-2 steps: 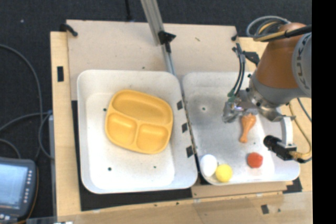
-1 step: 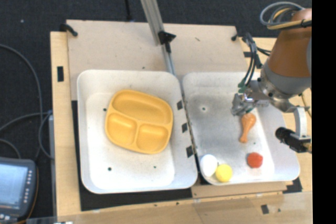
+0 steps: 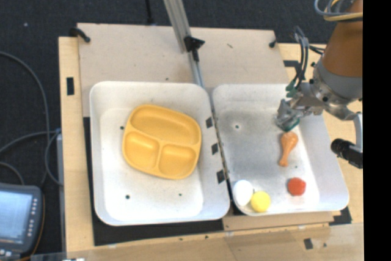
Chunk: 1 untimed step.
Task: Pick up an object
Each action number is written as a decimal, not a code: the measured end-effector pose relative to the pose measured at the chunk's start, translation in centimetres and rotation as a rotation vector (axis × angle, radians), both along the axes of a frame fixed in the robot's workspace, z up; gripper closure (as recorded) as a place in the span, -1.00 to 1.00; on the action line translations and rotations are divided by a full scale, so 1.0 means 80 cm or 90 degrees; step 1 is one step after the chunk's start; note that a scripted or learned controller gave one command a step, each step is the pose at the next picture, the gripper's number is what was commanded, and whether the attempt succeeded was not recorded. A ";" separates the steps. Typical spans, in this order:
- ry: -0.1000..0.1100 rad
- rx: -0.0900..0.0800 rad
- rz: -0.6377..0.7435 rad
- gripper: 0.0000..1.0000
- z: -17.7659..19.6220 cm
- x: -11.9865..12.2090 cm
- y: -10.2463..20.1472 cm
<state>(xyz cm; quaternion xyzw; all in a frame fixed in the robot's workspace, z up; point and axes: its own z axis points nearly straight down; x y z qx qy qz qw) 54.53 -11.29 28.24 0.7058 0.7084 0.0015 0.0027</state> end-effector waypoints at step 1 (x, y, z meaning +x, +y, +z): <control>0.003 0.001 0.001 1.00 -0.015 0.003 0.058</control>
